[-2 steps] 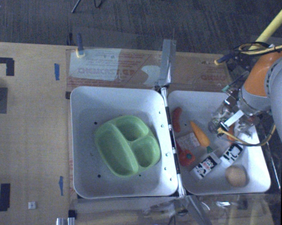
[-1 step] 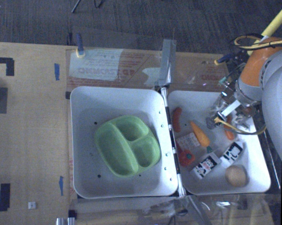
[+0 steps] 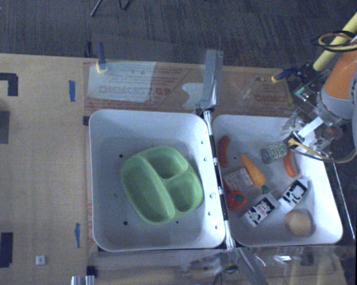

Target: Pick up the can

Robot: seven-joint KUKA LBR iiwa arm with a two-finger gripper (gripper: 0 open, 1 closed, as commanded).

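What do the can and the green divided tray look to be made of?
The can looks like metal with a greenish paper or printed label; its end reads pale grey, though it is too small to be sure. The green tray looks like moulded plastic, matte, one even colour with soft rounded dividers.

A green tray (image 3: 161, 184) with three parts sits in the left bin (image 3: 103, 130). The right bin (image 3: 330, 223) has a carrot (image 3: 253, 169), two cow-spotted boxes (image 3: 261, 211), and a round brown ball (image 3: 298, 222).
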